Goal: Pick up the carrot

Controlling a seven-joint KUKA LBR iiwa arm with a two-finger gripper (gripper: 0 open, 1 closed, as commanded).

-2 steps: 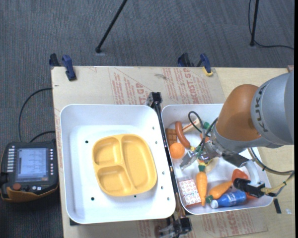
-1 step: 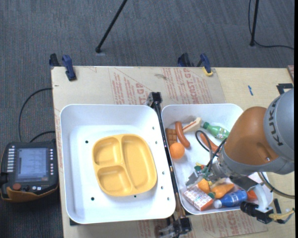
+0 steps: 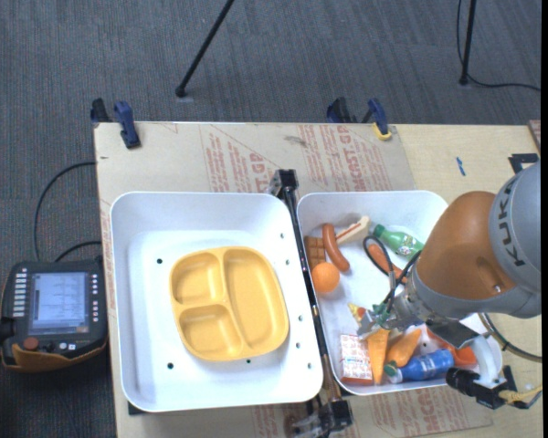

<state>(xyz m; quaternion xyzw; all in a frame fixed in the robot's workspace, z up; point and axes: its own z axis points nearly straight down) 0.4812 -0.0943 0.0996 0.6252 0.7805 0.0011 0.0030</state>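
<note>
Whether the jaws of the gripper (image 3: 384, 316) are apart or together cannot be told; it hangs low in the right bin (image 3: 429, 201), just above the carrot (image 3: 405, 346). The carrot lies near the bin's near edge, between a cheese wedge (image 3: 377, 352) and a blue bottle (image 3: 427, 367). The left bin (image 3: 128, 245) holds a yellow divided plate (image 3: 228, 301).

You've got one fixed camera mounted high above the bench (image 3: 420, 153), looking down at a slant. It sits far enough back to catch both white bins, the left bin (image 3: 128, 245) and the right bin (image 3: 420, 203), plus carpet and stand legs beyond. The arm (image 3: 475, 254) comes in from the right.
</note>
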